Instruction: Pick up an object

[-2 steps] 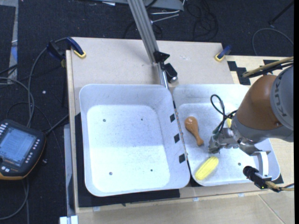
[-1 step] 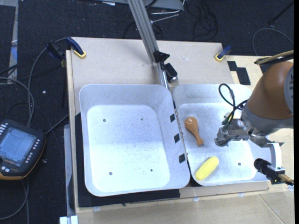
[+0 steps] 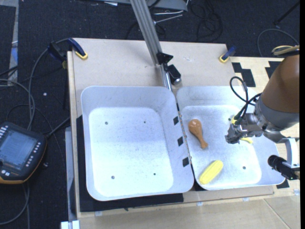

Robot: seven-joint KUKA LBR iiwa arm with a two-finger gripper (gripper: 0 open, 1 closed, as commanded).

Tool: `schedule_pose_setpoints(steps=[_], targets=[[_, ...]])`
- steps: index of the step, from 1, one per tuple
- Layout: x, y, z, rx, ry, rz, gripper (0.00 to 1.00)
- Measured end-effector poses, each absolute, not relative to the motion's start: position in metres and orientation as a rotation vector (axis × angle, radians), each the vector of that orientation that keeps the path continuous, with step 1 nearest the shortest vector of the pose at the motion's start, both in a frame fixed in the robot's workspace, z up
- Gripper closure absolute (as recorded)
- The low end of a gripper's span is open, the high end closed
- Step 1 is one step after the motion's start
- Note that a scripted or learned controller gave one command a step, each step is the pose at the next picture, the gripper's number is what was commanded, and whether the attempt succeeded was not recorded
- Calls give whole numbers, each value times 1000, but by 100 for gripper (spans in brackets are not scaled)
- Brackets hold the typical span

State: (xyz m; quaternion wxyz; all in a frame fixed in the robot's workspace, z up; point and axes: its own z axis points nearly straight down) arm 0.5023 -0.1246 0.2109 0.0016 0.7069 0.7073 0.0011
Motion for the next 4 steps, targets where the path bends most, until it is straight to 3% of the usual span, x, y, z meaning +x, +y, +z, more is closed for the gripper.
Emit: schedule_pose_setpoints(steps=[1, 4], targets=[[503, -125, 217, 2221, 2222, 0, 100], [574, -7, 227, 2218, 2226, 0, 100]])
